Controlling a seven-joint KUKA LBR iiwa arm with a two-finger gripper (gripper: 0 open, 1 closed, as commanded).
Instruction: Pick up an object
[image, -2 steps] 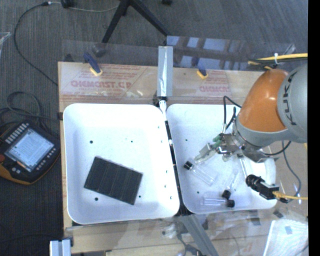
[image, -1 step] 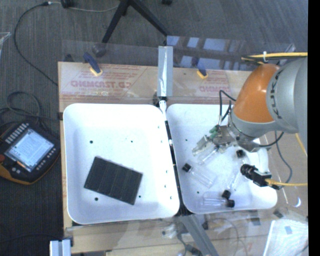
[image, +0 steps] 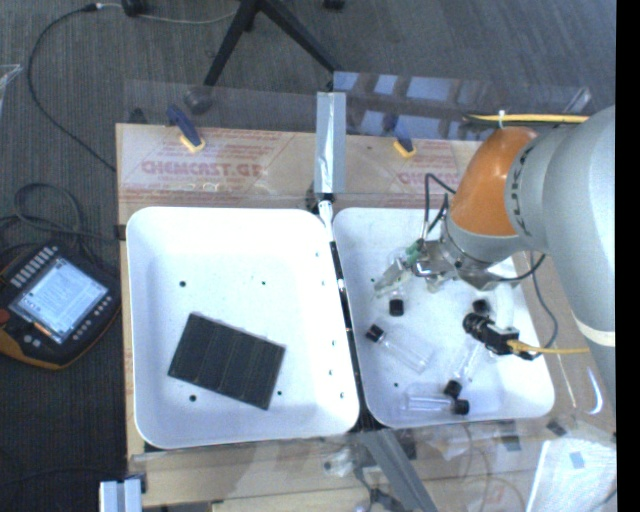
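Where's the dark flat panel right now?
In the camera view the panel lies tilted in the left bin, toward its front, across the divider from the clear vials in the right bin.

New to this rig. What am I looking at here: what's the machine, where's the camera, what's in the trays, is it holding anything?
One camera looks down at a slant on a bench with two shallow white bins. The big grey shape with the orange band is a robot arm reaching in from the right. Its end effector hangs low over the right bin; I cannot tell from here whether it grips anything. That bin holds several small clear vials with black caps. The left bin holds one flat dark ribbed panel. On the floor to the left lies the arm's handheld control pad.
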